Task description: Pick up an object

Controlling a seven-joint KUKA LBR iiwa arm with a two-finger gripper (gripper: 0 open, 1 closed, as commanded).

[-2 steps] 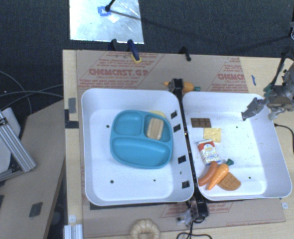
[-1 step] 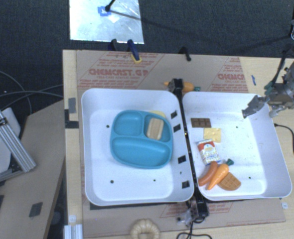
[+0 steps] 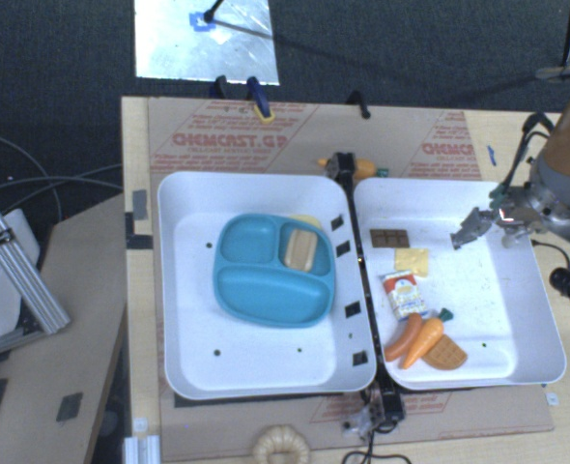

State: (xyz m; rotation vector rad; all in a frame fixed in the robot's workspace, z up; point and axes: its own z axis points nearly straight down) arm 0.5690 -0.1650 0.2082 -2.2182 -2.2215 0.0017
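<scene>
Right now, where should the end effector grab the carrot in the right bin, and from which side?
Grip the carrot across its thick upper half, coming straight down from above. It lies flat and slanted, with another carrot tight on its left and a cracker at its lower right, so the tip end looks crowded.

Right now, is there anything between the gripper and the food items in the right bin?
Nothing visible. The gripper hangs over bare floor of the right bin; the chocolate bar and cheese slice lie to its left, unobstructed.
</scene>
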